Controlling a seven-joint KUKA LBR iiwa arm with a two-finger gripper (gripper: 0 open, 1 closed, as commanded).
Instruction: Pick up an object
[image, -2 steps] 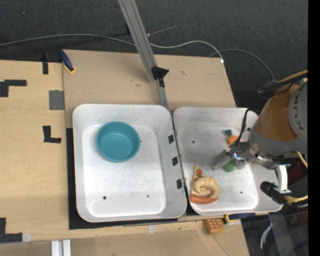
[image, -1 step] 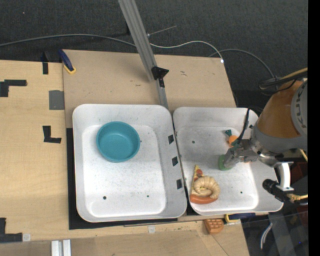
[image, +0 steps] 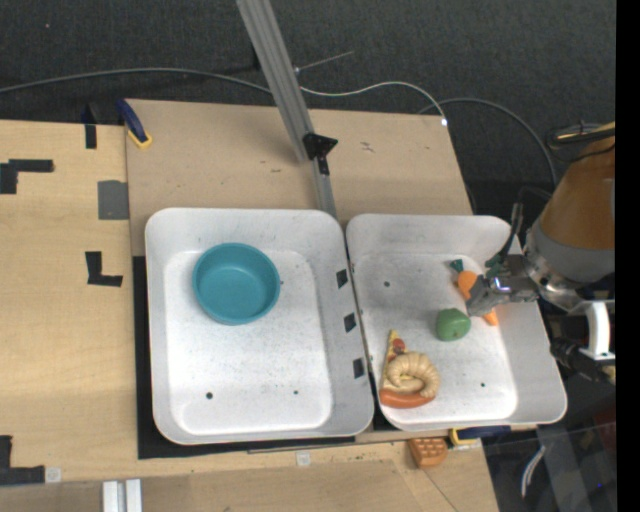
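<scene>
Plywood table on dark carpet, two shallow speckled white plastic bins. Left bin: round teal bowl. Right bin: smooth green ball, small orange piece, curled beige toy on a red-orange base. Metal claw low in right bin, just right of ball; cannot tell its state.

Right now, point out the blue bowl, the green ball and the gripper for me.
blue bowl (image: 236, 283): camera view, on its inner floor, in the left bin.
green ball (image: 452, 325): camera view, on its top, in the right bin.
gripper (image: 487, 294): camera view, at its fingertips, above the right bin.
</scene>
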